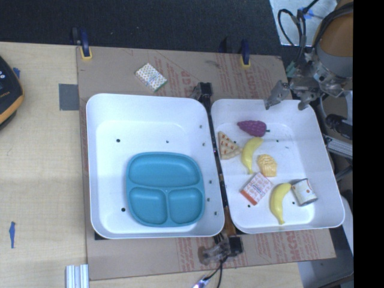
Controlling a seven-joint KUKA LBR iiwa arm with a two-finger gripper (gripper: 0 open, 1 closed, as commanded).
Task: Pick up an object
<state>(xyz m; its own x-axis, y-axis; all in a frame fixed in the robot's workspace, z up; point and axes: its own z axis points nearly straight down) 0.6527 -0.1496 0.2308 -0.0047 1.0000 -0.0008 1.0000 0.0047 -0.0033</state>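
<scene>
The claw point(289, 96) hangs at the right bin's point(324, 161) one o'clock rim, metal fingers spread apart, gripping nothing. Inside lie a knobbly purple grape bunch point(252, 127), a waffle-textured wedge point(227, 144), two smooth curved bananas point(251, 153), a lumpy yellow piece point(267, 164), a flat packet point(257, 188) and a small can point(303, 192).

At the upper right of the frame the gripper point(288, 97) hangs with its fingers spread over the far rim of the right bin point(324, 161). That bin holds a purple grape bunch point(252, 126), a waffle piece point(227, 144), two bananas point(251, 154), a yellow lump point(267, 164), a red-and-white packet point(256, 188) and a small can point(303, 192). The left bin point(102, 137) holds a blue divided tray point(165, 188).
</scene>
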